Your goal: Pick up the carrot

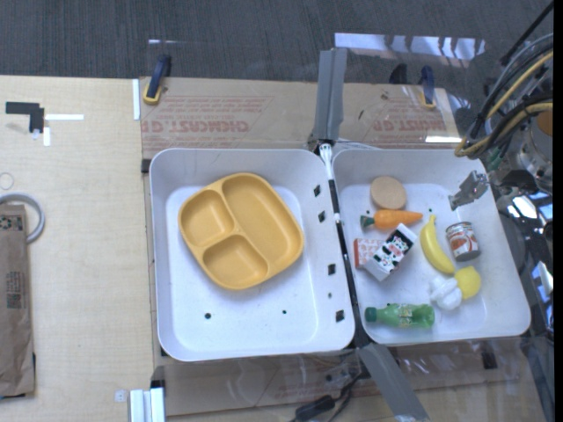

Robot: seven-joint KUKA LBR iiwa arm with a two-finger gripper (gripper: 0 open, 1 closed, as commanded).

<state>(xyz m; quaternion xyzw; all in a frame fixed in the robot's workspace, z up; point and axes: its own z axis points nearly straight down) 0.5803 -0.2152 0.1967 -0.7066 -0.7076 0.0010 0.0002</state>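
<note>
The carrot (398,219) is orange with a small green top at its left end. It lies flat in the upper middle of the right bin (506,323), just below a round tan biscuit (388,192) and above a small milk carton (387,251). My gripper (469,189) hangs over the bin's upper right corner, to the right of the carrot and apart from it. Nothing shows in it. The arm and its cables reach in from the right edge.
Around the carrot in the right bin lie a banana (435,246), a small can (462,241), a lemon (469,281), a white lump (446,294) and a green bottle (400,315). A yellow divided plate (240,229) sits in the left bin (167,323).
</note>
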